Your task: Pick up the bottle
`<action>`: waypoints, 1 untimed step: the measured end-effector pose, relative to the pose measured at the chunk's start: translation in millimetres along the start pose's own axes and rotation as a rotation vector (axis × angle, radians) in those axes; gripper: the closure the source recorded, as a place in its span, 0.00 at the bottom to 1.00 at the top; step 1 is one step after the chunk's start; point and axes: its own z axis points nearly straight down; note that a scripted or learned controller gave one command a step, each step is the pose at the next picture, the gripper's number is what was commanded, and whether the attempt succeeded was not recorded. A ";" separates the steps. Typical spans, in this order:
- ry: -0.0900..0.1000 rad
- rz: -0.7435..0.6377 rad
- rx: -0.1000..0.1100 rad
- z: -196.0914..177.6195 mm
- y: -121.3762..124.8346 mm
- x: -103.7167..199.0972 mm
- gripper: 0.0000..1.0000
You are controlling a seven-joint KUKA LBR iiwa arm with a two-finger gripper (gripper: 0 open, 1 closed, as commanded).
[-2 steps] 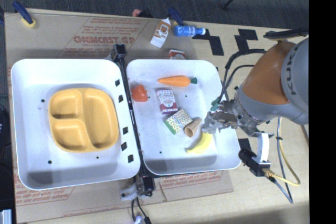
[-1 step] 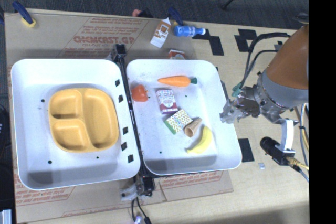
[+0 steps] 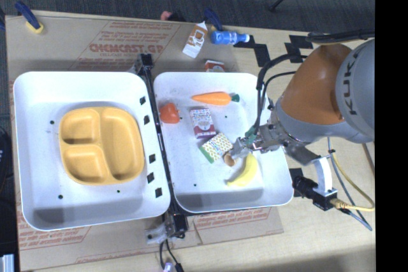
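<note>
A small dark-red bottle with a white label (image 3: 203, 122) lies flat in the middle of the right bin (image 3: 185, 191). My gripper (image 3: 241, 148) hangs low over that bin's right part, a short way right of the bottle. It is just above the banana (image 3: 245, 171) and beside a green and yellow box (image 3: 216, 146). I see nothing held in it. A blue bottle (image 3: 227, 38) lies on the bench behind the bin, outside it.
The right bin also holds a carrot (image 3: 213, 98) at the back and a red tomato (image 3: 169, 113) by its left wall. The left bin (image 3: 38, 200) holds a yellow divided tray (image 3: 102, 143). A small carton (image 3: 196, 40) lies on the bench near the blue bottle.
</note>
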 end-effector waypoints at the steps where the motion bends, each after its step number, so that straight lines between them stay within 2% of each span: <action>1: -0.002 0.161 -0.002 11.4 -10.5 -67.8 1.00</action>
